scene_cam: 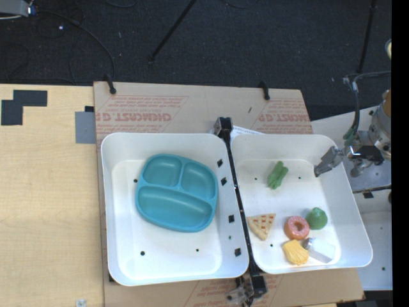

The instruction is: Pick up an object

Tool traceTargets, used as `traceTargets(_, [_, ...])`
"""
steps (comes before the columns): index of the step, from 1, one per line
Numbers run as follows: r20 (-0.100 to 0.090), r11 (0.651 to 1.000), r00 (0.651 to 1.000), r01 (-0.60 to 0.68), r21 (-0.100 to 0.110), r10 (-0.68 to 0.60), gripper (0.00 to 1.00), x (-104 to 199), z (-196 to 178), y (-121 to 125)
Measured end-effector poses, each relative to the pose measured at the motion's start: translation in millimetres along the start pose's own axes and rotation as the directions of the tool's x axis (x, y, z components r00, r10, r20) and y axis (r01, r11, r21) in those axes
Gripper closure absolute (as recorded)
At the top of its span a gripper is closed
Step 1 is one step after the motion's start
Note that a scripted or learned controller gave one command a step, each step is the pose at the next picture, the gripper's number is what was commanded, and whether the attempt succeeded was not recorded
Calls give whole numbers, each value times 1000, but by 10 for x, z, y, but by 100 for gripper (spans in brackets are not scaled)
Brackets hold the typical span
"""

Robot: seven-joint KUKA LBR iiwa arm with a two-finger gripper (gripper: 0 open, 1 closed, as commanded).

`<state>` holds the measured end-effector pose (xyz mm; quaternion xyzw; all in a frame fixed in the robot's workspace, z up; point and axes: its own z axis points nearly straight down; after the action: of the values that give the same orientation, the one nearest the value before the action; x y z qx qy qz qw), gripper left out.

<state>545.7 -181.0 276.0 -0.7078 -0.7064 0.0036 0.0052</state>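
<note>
Two shallow white bins sit side by side on a sheet of printed cardboard (160,110) laid over the tabletop (45,190), with a black divider strip (233,190) running between them.

The left bin (121,248) holds a teal plate (177,192) with three compartments, lying flat near the middle of the bin.

The right bin (339,197) carries the small things. A green pod-shaped toy (277,174) lies alone in the upper middle. Lower down, close to the divider, there is a tan waffle wedge (262,225). To its right sits a pink doughnut (296,227), and just beside that, touching or nearly so, a green round toy (316,219). Below the doughnut lies a yellow piece (295,252), with a grey flat object (317,252) against its right side; what that grey thing is I can't make out from here.

The arm comes in from the right, and its gripper (332,160) hangs over the upper right rim of the right bin, well apart from the cluster of toys and some way right of the green pod. One dark finger (326,162) slants down toward the bin wall. Whether the jaws are open or closed I cannot tell from this angle; nothing is visible between them.
</note>
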Motion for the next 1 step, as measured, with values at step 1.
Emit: traceTargets(1, [3,1000,1000,3,-11,-2,0,3,-60,19])
